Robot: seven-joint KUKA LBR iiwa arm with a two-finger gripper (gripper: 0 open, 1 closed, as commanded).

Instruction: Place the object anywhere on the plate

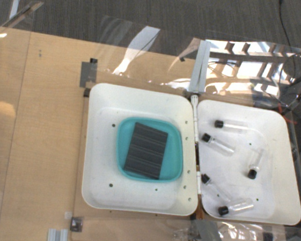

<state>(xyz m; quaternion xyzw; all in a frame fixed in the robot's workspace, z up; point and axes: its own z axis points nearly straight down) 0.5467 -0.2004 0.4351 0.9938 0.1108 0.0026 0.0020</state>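
Wooden bench (30, 130) carrying two white bins under a slanted overhead camera. Whether the gripper is wide, narrow or holding anything cannot be told from this view. A dark ribbed block (146, 151) lies flat on the teal plate (173, 163) in the left bin (94, 186), inside the plate's rim. If the block is the task's object, the placement appears complete. Several clear, black-capped vials (219, 145) lie scattered in the right bin (275, 207), well apart from the plate. Risks: a further descent over the plate could nudge the block onto the rim. A vial, being round and smooth, would likely roll or slip from a grasp.
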